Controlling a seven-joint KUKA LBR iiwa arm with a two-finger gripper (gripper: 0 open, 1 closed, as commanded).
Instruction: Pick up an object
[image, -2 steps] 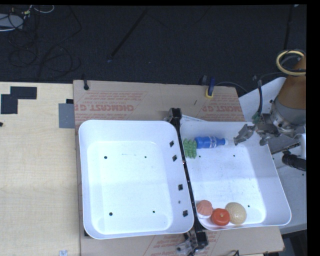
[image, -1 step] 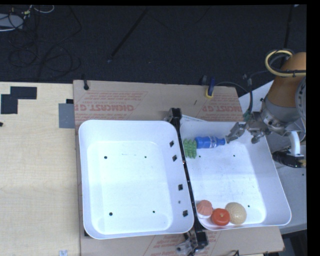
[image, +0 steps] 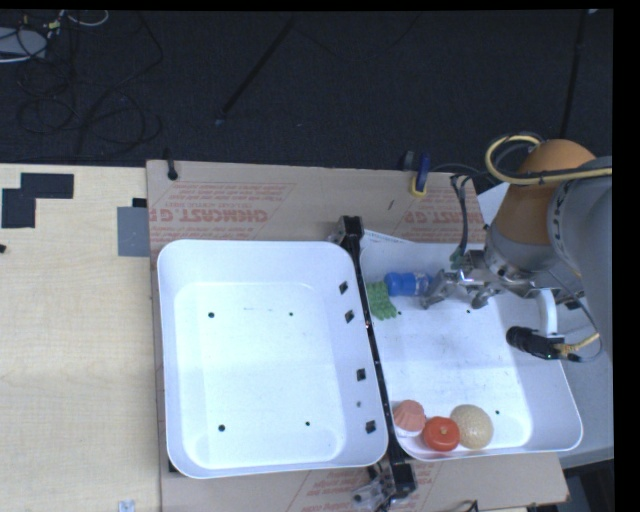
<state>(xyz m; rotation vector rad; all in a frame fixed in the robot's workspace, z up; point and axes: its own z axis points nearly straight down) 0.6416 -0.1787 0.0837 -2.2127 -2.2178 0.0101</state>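
Two-finger metal gripper (image: 432, 292) sits low in right white bin (image: 560, 420), tips right by small blue plastic cylinder (image: 401, 284) near bin's far-left corner; can't tell its grip state. Best centre over blue piece, avoid green ridged block (image: 380, 299) touching it.

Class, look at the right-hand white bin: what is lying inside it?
Inside the right bin: a blue object beside the end effector, a green piece by the divider, and three round items in the near corner. Anything beneath the arm is covered.
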